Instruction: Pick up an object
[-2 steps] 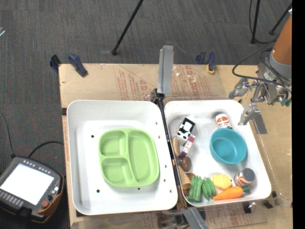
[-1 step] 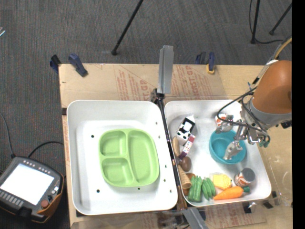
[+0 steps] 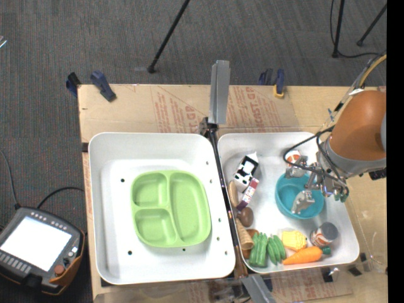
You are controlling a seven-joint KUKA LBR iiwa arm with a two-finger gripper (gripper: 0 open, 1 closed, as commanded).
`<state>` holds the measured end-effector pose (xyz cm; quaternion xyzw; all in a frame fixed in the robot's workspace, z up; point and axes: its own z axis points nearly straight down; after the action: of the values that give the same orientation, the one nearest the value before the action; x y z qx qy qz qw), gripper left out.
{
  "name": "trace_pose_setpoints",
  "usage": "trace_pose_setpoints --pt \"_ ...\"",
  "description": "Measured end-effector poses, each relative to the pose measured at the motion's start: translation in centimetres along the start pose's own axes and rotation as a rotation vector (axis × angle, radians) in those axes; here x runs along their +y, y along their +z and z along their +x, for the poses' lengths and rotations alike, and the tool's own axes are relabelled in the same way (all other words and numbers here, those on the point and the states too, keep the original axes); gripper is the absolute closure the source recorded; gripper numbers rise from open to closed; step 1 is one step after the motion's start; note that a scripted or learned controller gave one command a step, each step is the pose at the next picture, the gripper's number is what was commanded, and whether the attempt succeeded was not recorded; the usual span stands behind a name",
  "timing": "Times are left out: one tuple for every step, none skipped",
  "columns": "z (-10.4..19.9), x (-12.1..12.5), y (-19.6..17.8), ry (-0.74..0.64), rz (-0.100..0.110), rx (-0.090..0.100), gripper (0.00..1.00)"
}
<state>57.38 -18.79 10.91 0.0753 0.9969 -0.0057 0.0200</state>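
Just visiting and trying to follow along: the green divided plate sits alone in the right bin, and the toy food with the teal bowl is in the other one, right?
Not quite. The camera view shows the green divided plastic plate alone in the left white bin, not the right. The toy food and the round teal bowl are in the right white bin, as you said.

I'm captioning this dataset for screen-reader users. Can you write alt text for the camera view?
A grey and orange robot arm reaches in from the right, its gripper over a teal bowl in the right white bin, among toy foods including a carrot. The left white bin holds a green divided plate.
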Motion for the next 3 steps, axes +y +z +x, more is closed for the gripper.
trace_pose_setpoints --pt "-0.2 2.7 0.0 0.094 -0.001 -0.004 0.00" --pt "-1.7 7.2 0.0 0.034 -0.005 -0.005 0.00" --pt "-0.1 9.9 -0.1 0.059 0.000 -0.012 0.00"
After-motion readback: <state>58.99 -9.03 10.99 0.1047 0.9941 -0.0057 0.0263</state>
